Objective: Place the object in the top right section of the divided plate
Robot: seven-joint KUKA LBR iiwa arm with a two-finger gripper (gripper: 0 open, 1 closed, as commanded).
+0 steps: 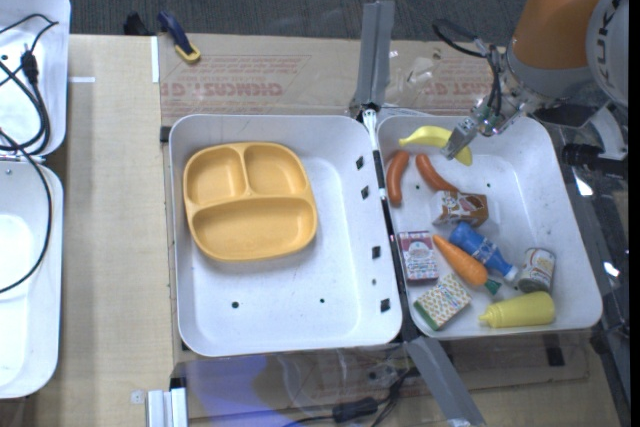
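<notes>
While you look at the right bin (560, 215) as your landmark, you see the hand (462, 143) low over its upper left part, just beside the yellow banana (425, 136). You cannot tell if the hand is released or clenched, because its tip is small and dark. Nothing is seen between its tips. Below the banana, inside this bin, two sausages (398, 173) lie side by side. Further toward the lower edge of the bin lie a carrot (462, 260), a blue bottle (482, 250), a small can (537, 268) and a yellow mustard bottle (518, 311). Left of the right bin, in the other bin (280, 305), the divided plate (250, 200) rests on the desk side, orange-yellow, well apart from the hand.
</notes>
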